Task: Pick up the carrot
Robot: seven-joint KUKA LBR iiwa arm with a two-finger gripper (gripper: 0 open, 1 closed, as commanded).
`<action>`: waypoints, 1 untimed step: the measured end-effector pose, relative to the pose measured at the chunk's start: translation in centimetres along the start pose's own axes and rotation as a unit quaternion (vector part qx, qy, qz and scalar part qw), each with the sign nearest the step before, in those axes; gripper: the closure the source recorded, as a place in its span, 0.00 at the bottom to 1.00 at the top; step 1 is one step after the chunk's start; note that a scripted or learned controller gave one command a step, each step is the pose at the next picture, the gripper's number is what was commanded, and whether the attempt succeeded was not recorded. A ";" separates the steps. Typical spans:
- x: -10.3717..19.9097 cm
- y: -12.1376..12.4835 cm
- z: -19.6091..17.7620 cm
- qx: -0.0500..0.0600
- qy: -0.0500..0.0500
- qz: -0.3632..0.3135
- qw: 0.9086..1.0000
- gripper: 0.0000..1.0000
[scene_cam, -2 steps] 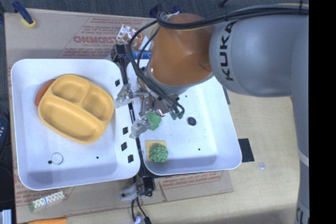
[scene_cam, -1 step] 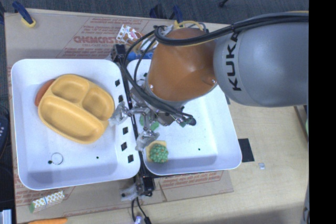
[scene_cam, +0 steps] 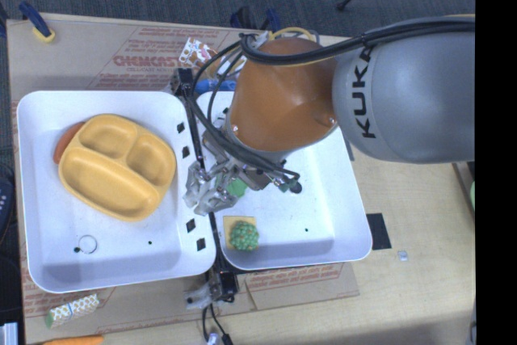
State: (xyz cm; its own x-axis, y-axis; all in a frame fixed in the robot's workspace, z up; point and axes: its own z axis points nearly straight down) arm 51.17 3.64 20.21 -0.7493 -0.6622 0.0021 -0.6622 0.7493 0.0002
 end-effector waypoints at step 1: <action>0.0 0.0 0.0 0.000 0.000 0.000 1.000 0.00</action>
State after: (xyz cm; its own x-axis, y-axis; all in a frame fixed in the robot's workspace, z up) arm 51.16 3.64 20.20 -0.7495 -0.6620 0.0025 -0.6620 0.7495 0.0008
